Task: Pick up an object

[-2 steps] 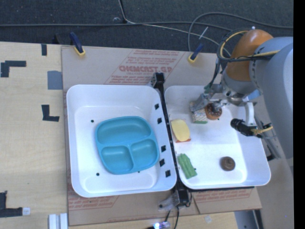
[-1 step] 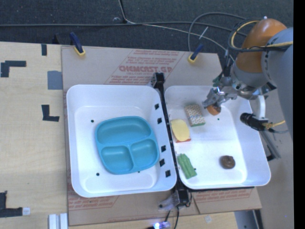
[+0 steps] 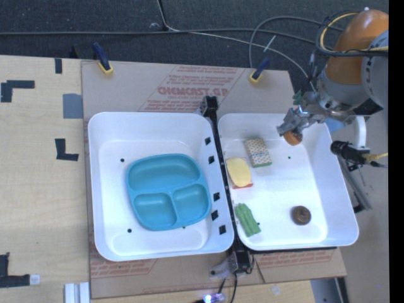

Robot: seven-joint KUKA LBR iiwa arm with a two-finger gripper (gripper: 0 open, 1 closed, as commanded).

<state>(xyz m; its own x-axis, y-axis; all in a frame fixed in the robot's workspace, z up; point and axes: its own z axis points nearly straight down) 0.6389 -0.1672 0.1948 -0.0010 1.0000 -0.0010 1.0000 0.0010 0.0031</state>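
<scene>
My gripper [image 3: 293, 130] hangs over the far right part of the right bin [image 3: 334, 188], reaching in from the right. Its fingers are shut on a small orange object [image 3: 292, 138], which sits at the fingertips above the bin floor. Lying in the same bin are a speckled beige block [image 3: 257, 151], a yellow piece [image 3: 238, 172], a green ridged item [image 3: 247, 219] and a brown round disc [image 3: 302, 215]. The beige block is just left of and below the gripper.
The left bin [image 3: 107, 137] holds a blue divided plate [image 3: 168, 190]. A black divider [image 3: 218, 169] runs between the bins. Cables loop above the arm's orange band [image 3: 360, 40]. A black fitting [image 3: 346, 150] sticks out by the right bin's rim.
</scene>
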